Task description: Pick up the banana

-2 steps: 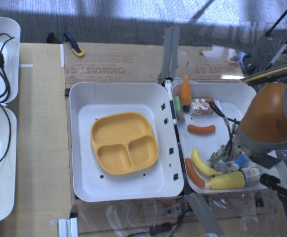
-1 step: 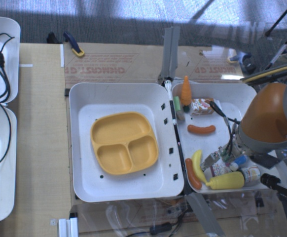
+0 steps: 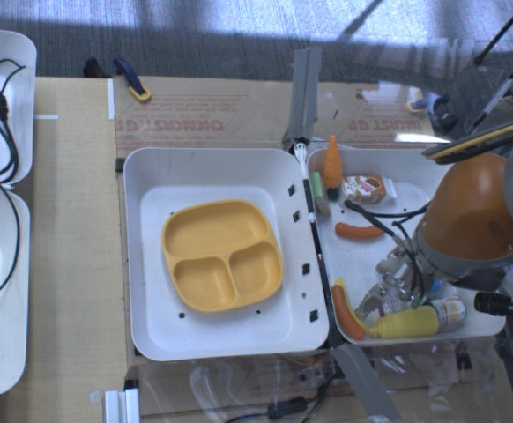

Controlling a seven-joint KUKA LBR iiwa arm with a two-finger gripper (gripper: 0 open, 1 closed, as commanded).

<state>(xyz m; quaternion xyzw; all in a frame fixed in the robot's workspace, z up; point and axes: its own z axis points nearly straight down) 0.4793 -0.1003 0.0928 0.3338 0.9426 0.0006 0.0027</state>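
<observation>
While a yellow tray (image 3: 222,256) sits alone in the left bin (image 3: 142,263), the arm (image 3: 472,214) reaches from the right into the right bin (image 3: 468,329), among a carrot (image 3: 331,167), a packet (image 3: 365,188) and two sausages (image 3: 360,231). The gripper (image 3: 389,291) hangs low just above the banana (image 3: 406,322), which lies along the bin's near wall, apparently lining up a grasp. Its opening cannot be told, and nothing is seen in its hold.

The banana (image 3: 406,323) lies hemmed in: a red sausage (image 3: 347,311) curls just left of it, a small bottle (image 3: 451,311) touches its right end, the tool (image 3: 396,287) crowds above. Farther above the banana, bare bin floor lies around another sausage (image 3: 360,231).
</observation>
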